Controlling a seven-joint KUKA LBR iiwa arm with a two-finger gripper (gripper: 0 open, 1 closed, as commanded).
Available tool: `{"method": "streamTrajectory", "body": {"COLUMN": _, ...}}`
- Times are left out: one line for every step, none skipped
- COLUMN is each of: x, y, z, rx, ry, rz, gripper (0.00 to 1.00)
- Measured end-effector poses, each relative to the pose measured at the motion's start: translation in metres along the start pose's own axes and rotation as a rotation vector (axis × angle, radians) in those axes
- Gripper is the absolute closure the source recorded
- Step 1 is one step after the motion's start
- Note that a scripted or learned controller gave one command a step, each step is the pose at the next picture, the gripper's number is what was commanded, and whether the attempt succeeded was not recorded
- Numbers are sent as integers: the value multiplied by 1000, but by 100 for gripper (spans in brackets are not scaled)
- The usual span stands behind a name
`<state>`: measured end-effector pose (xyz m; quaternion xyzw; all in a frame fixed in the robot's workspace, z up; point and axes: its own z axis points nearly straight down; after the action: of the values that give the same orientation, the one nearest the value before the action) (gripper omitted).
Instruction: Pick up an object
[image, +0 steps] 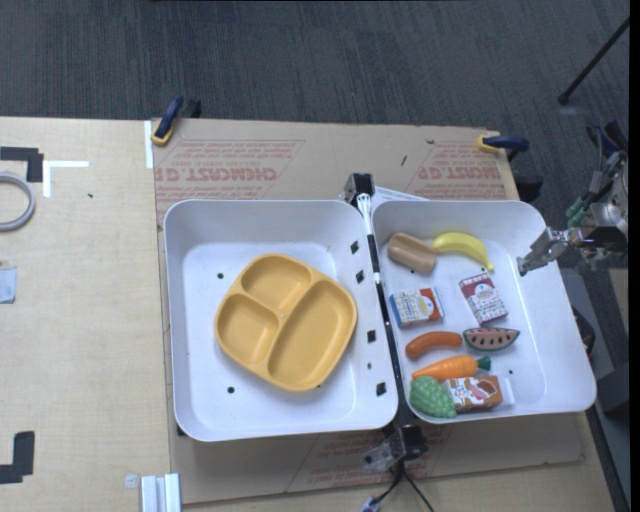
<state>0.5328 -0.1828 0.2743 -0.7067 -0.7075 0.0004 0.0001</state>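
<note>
the gripper (532, 256) hovers at the right bin's (560, 400) far edge, just right of the banana (461, 244); whether it's clenched, i cannot tell. descend squarely over the banana before closing.

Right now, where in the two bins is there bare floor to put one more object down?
The left bin has bare white floor all around the yellow divided plate, widest along its left and far sides. In the right bin, bare floor lies along the right wall, beyond the watermelon slice and the red carton. The near left corner, around the carrot, is crowded.
</note>
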Motion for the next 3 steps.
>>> {"method": "streamTrajectory", "body": {"x": 33, "y": 24, "z": 81, "rx": 0, "ry": 0, "rz": -25, "gripper": 0}}
{"method": "streamTrajectory", "body": {"x": 24, "y": 54, "z": 177, "rx": -6, "ry": -4, "rz": -758, "gripper": 0}}
{"method": "streamTrajectory", "body": {"x": 23, "y": 56, "z": 166, "rx": -13, "ry": -9, "rz": -755, "gripper": 100}}
